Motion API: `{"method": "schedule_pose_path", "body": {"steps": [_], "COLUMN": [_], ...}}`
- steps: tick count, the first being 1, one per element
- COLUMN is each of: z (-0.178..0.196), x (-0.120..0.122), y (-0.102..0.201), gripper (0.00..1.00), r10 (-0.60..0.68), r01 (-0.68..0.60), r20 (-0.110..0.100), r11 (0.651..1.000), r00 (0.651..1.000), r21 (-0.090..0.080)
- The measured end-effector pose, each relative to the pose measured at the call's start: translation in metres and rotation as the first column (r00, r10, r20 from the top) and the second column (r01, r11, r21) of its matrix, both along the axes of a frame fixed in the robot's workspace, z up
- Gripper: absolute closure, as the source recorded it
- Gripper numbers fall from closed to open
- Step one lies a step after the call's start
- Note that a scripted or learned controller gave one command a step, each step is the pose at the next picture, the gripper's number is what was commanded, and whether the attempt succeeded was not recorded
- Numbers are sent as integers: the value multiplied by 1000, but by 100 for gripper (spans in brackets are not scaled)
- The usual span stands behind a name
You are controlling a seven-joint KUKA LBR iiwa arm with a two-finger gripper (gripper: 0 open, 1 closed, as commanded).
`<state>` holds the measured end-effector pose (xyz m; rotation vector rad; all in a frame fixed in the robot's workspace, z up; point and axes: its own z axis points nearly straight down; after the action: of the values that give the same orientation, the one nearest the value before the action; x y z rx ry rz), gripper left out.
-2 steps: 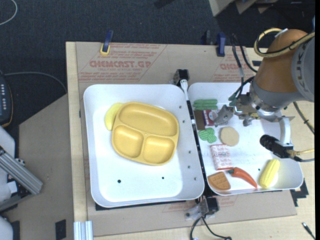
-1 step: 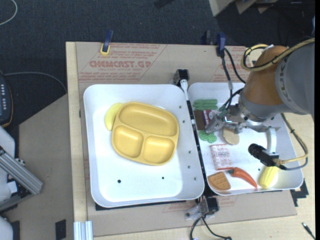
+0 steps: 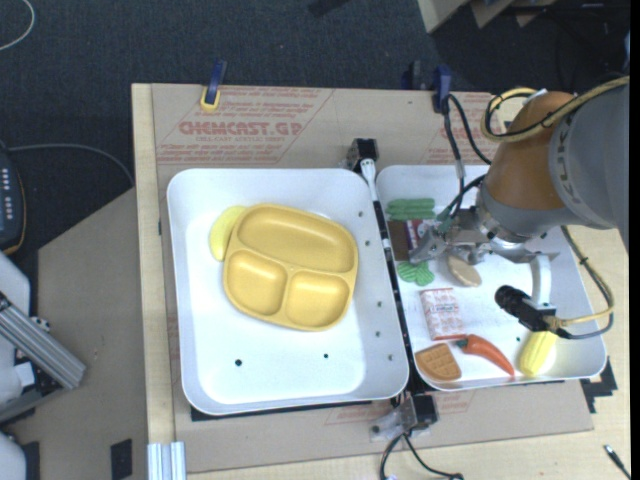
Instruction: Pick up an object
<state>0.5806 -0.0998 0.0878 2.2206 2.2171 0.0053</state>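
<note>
Gripper (image 3: 447, 240) low in right bin (image 3: 590, 298), over clutter near left wall; fingers hidden, state cannot tell. Nearest candidate: tan piece (image 3: 463, 271), just beside. Advise: centre over one item, avoid neighbours.

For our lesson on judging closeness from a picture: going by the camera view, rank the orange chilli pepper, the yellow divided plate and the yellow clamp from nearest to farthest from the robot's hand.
1. Orange chilli pepper, in the right bin, just below the hand.
2. Yellow divided plate, in the left bin, across the divider.
3. Yellow clamp, at the bench's far left edge.
</note>
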Motion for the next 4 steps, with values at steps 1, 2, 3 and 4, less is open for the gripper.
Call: {"method": "schedule_pose_path", "body": {"steps": [1,2,3,4], "z": [10,58,103,140], "x": [0,-4,-6,-5], "y": [0,-7,-12,-12], "gripper": [100,100,100,100], "r10": [0,0,0,3], "r01": [0,0,0,-3], "r20": [2,0,1,1], "r11": [1000,1000,1000,1000], "r00": [1000,1000,1000,1000], "r21": [0,-1,-1,-1]}}
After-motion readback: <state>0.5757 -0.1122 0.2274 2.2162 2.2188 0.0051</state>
